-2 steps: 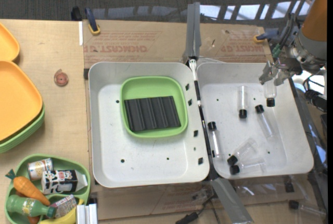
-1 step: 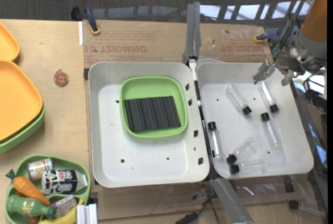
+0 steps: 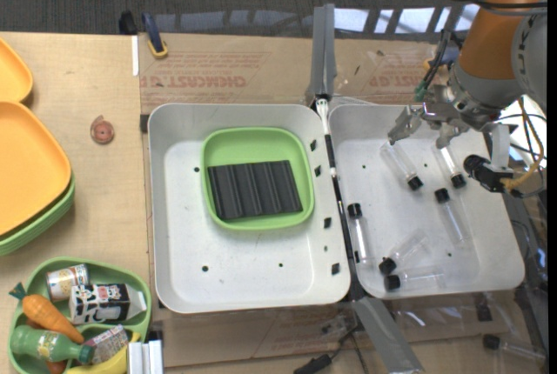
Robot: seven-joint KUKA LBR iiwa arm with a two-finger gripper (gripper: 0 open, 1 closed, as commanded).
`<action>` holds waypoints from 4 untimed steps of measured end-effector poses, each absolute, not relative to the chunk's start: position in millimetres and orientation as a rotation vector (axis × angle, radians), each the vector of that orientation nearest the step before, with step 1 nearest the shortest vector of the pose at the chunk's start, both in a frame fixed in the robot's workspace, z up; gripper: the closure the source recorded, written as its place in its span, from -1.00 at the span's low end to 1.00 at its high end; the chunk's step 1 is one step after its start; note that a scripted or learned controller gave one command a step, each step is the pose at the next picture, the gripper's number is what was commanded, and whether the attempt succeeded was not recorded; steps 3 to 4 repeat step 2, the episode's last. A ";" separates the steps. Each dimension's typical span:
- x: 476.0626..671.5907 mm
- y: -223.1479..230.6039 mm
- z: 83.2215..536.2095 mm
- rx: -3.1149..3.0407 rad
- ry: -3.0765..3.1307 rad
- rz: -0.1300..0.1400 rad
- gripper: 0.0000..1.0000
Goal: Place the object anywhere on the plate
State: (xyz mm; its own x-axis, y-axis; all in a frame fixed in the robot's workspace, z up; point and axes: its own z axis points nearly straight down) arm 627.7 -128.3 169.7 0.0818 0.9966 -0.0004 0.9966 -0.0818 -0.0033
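Note:
A green square plate (image 3: 258,143) lies in the left bin (image 3: 178,268), with a dark ribbed slab (image 3: 254,188) lying flat on it. Several clear plastic tubes with black caps are scattered in the right bin (image 3: 496,272): one (image 3: 404,165) just below the gripper, another (image 3: 453,220) further right, and a cluster (image 3: 411,257) near the front. My gripper (image 3: 424,130) hangs over the back of the right bin, open, with nothing between its fingers. It is well right of the plate.
Stacked orange and green plates (image 3: 30,172) sit at the far left. A green bowl of toy food (image 3: 78,311) is at the front left. A blue clamp (image 3: 155,43) and a small pink disc (image 3: 103,130) lie on the bench behind the bins.

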 end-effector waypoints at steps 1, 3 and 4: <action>618.6 -60.6 191.1 -2.351 -2.081 0.004 -1.00; 606.6 2.0 210.5 -2.378 -2.052 0.005 -1.00; 606.6 2.0 210.5 -2.378 -2.052 0.005 -1.00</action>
